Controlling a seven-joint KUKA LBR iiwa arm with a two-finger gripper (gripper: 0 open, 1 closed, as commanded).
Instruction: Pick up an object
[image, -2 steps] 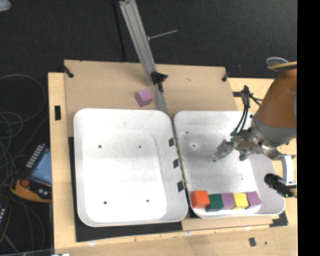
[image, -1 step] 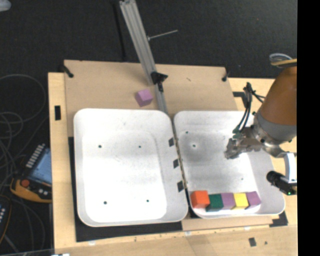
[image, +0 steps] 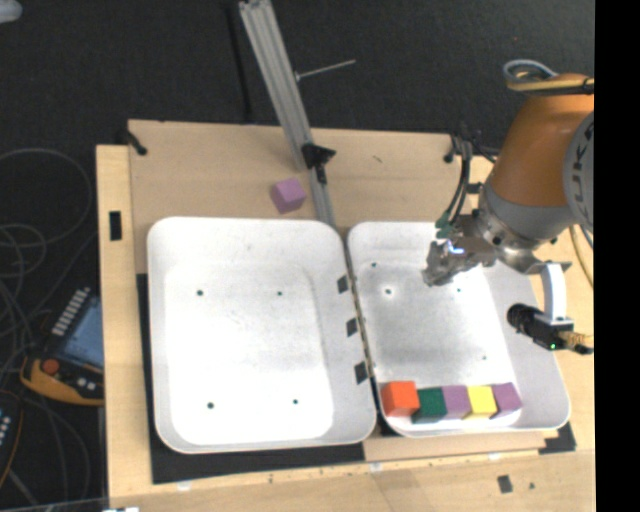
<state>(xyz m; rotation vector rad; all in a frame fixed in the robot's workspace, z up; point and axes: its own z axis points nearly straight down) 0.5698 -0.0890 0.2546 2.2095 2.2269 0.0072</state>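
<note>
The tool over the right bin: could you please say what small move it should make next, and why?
Probably travel toward the near wall: the tool hangs over bare floor of the right bin, while the row of blocks, starting with the orange block, lies along that wall.

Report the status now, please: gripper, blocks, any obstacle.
Gripper over right bin, upper part. Five blocks in row at near edge, untouched. Purple block outside on bench. Nothing between gripper and row.

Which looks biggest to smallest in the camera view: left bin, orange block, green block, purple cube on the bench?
1. Left bin, by far.
2. Orange block.
3. Purple cube and green block: too alike to rank, and they sit at different distances from the camera.
</note>
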